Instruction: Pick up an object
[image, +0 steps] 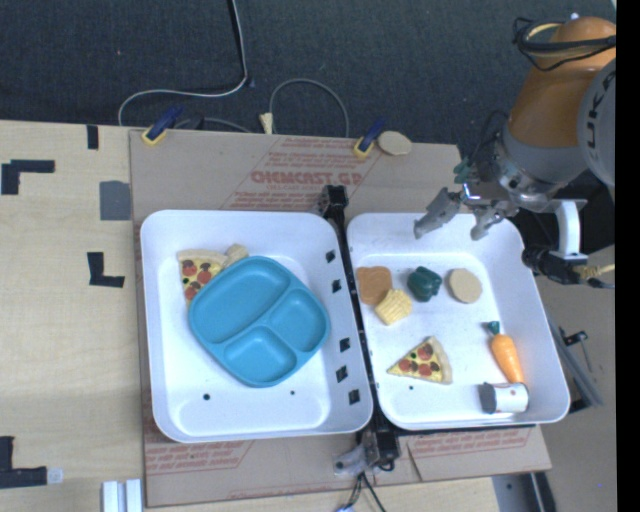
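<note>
The left bin carries the biggest piece, a blue divided plate lying across its middle, with a pizza slice tucked against the plate near the bin's far left corner. The right bin holds the small toy foods. Above its far edge hangs the gripper, its two fingers spread apart with nothing between them.

In the right bin, by size: a second pizza slice lies toward the near edge at the middle; a brown flat piece sits by the left edge, with a yellow ridged piece touching it on the near side. A carrot lies along the right edge, and just beside it at the near right corner is a grey and white item, possibly a small can, though the view is too coarse to be sure. A round tan disc and a dark green piece sit in the middle, nearest the gripper.

The green piece looks the likeliest target. It appears to be light, hard plastic, stiff and somewhat slick, so it may squirt out of a loose pinch. It stands apart from its neighbours, leaving room for fingers on either side; a hold across its middle, low down, seems safest.
</note>
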